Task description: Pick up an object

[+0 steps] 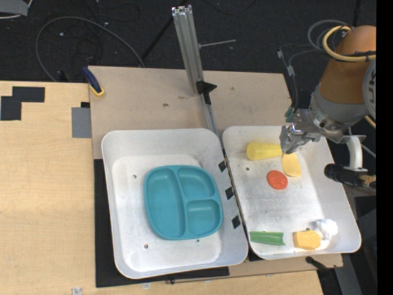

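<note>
Look at the right bin (pixel 334 226). Your gripper (pixel 293 141) hangs over its top end. I cannot tell how it is set. The yellow block (pixel 264 150) lies just left of the gripper, with its long side going left to right. The yellow lemon piece (pixel 292 165) sits right under it, and the red ball (pixel 277 179) is near. The arm (pixel 344 78) leans in from the right, wrist pointing down.
</note>
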Controlling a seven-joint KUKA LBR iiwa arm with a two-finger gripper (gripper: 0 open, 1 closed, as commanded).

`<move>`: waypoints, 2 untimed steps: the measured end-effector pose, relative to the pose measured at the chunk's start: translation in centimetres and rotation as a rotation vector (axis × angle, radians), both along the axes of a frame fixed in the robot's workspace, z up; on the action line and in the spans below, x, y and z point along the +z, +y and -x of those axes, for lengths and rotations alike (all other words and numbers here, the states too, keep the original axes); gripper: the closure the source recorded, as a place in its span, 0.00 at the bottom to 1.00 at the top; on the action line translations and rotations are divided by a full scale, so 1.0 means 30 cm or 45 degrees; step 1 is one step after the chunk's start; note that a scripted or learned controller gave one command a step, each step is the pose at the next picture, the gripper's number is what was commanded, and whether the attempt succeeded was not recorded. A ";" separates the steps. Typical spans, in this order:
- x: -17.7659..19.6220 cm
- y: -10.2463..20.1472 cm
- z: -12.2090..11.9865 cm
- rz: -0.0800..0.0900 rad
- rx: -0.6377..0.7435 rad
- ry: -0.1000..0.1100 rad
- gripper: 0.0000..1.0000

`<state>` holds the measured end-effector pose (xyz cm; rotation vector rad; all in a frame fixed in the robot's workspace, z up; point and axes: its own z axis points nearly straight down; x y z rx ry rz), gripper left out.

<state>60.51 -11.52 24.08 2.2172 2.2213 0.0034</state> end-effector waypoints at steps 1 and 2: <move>0.003 -0.001 0.000 -0.001 0.001 0.006 1.00; 0.025 0.157 0.022 -0.003 0.003 0.009 1.00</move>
